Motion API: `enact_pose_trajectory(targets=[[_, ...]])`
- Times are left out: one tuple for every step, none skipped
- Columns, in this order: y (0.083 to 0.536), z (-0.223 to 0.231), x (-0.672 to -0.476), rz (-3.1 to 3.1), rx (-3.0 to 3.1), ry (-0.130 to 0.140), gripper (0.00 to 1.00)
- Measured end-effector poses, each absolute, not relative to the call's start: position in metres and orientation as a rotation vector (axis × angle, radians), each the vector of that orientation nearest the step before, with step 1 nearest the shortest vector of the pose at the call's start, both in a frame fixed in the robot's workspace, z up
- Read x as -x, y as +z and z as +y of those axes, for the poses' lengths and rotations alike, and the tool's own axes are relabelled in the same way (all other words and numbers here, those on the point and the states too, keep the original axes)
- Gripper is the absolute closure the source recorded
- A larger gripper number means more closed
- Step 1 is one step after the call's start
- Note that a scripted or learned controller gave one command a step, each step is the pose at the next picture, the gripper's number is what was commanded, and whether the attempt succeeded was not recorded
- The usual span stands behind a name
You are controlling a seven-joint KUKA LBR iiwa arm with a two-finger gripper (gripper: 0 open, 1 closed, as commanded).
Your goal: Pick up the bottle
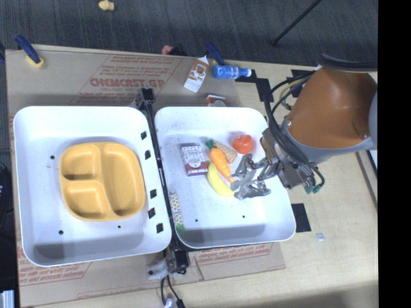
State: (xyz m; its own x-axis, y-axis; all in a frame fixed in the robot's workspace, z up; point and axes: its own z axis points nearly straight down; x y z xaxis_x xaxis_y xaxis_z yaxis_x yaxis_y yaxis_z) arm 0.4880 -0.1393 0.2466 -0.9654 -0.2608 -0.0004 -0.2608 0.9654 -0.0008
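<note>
I see the gripper [247, 183] low in the right bin [192, 226], fingers spread with nothing between them, just beside the banana [218, 181] and carrot [219, 162]. The bottle [228, 72], blue I think, lies on the bench beyond that bin's far edge, well apart from the gripper

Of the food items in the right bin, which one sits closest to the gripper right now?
The yellow banana. It lies right beside the gripper, nearer than the orange carrot, the red tomato or the small red packet farther left.
</note>
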Motion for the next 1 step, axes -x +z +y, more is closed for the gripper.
enact_pose_trajectory(targets=[[0.2508, -0.2052, -0.4842, 3.096, 0.53, -0.002, 1.0]])
